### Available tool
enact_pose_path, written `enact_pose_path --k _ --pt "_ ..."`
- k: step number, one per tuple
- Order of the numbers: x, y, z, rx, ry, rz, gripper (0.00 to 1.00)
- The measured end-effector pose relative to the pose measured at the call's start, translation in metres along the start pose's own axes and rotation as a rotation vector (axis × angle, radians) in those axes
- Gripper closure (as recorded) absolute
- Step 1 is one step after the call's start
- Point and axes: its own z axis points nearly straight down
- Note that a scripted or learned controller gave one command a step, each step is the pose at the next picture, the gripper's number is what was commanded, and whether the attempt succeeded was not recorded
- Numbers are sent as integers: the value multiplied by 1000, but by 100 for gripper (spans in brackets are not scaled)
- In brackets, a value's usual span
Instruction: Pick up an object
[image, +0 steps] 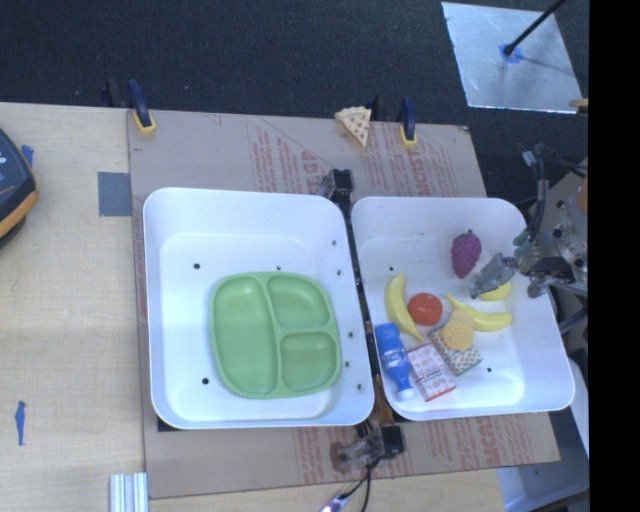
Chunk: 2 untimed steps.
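A wooden bench (70, 330) bears two white bins. The left bin (170, 300) holds a green tray (272, 335). In the right bin (540, 385), toys cluster centrally; at three o'clock the gripper (512, 272) hovers over a banana (485, 318), grip state unclear.

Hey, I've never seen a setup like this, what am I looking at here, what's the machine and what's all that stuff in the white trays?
This is one camera fixed above a workbench, looking down at a slant. The machine is a robot arm reaching in from the picture's right; its gripper sits over the right bin, close to a yellow banana. I can't tell whether it holds anything.

Two shallow white bins sit side by side. The left bin holds a green divided plate. The right bin holds toy food: purple grapes, a second banana, a red tomato, a blue bottle, a small carton and a yellow waffle-like piece.

The arm's job is to pick up one object.
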Motion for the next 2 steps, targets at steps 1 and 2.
enact_pose_path --k 1,2 --pt "-54 58 149 2 0 0 0" --pt "-7 138 149 -1 0 0 0"
